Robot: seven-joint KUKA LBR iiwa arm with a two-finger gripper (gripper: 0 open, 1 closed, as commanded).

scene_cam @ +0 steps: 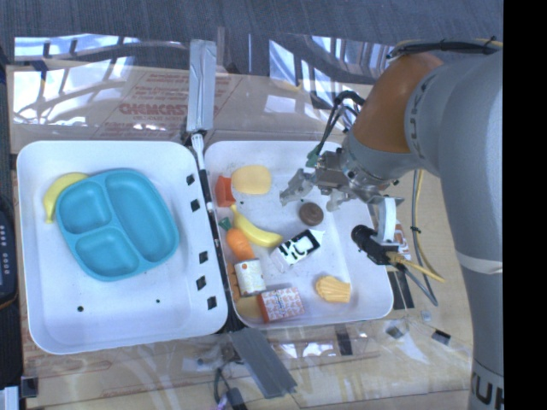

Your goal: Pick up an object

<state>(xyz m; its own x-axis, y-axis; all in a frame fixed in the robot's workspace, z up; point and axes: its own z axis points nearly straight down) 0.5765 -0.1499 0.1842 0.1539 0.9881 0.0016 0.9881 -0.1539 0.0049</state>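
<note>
1. Gripper (318,196) sits low in the right bin (376,301), hanging right over a small brown puck (311,214). Can't tell how the fingers are set, too much metal clutter at that angle, and nothing shows as clearly pinched.

2. Puck looks like the target to me, since the tool is lined up straight above it. It lies flat on the bin floor with bare white around it, so probably an easy pick if the drop is straight.

3. Just below-left of the puck: a black-and-white block (299,247), and touching that, a banana (256,231). Close enough that a sloppy descent could nudge them.

4. Up-left of the puck is a pale yellow round thing (251,179), well apart. Red piece (224,190) and an orange one (239,243) hug the bin's left wall.

5. Below the puck, near the front wall: a white can (249,276), a red patterned box (279,303), and a yellow ridged shell-ish thing (333,289). All out of the way.

6. Arm (427,118) comes in from the puck's right, orange band above the wrist, cables trailing down the bin's right edge.

7. Far left of the puck, the left bin (34,314) has a blue divided tray (117,223) with a second banana (58,191) tucked behind its left rim. Not part of this pick, I'd guess.
</note>
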